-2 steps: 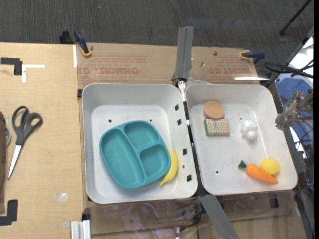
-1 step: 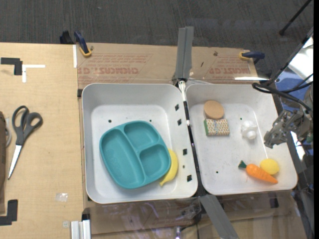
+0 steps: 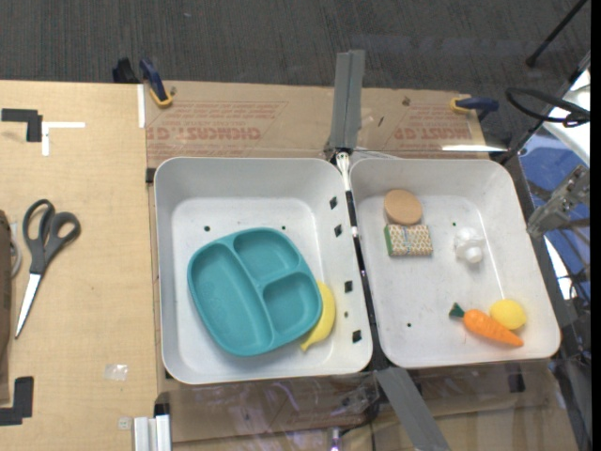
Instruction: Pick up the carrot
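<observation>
In the camera view, the task had not visibly begun. The carrot (image 3: 492, 327) lay flat on the floor of the right bin (image 3: 423, 289), in the corner nearest the camera and toward the right wall, with its green top pointing left and its tip pointing right. A yellow ball (image 3: 508, 314) sat just behind it, touching or almost touching its thick middle. Nothing was gripping, lifting or covering the carrot, so we judged that the whole pick was still to be done: the approach, the closing and the lift.

We could not tell the state of the gripper, whether wide or narrow, and nothing suggested it held anything. For the same reason we could not place the carrot relative to it. We could say only that the carrot sat on the side of the bin from which the arm reaches in, with open bin floor to its left and toward the camera.

Farther back in the same bin were a white crumpled lump (image 3: 468, 247), a patterned block (image 3: 409, 241) and a brown disc (image 3: 403, 207), all well apart from the carrot. The left bin (image 3: 178, 214) held a teal plate (image 3: 252, 289) with a banana (image 3: 324, 319) against its edge. A pair of scissors (image 3: 42, 242) lay on the desk (image 3: 84, 346) to the left.
</observation>
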### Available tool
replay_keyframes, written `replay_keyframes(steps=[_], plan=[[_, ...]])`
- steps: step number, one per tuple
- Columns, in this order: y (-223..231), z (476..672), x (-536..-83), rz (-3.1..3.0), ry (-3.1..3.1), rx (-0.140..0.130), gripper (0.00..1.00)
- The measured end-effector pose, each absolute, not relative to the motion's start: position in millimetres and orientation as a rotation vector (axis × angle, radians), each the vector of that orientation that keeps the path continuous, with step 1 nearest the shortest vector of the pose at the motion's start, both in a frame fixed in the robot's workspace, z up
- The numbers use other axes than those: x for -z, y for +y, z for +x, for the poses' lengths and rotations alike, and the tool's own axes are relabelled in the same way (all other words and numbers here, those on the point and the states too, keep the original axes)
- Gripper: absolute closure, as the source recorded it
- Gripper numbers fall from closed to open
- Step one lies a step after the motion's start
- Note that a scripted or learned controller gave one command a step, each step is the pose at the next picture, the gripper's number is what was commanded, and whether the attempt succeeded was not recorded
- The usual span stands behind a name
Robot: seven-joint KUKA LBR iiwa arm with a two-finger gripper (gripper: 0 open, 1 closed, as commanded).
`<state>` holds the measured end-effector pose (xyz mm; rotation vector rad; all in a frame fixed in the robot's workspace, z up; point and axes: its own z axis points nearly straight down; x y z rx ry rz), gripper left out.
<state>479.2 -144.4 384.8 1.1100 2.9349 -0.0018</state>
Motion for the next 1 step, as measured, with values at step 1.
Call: replay_keyframes(steps=[1], plan=[[-104.9,479.0,-355.7,1.225,2.892,0.002,1.0]])
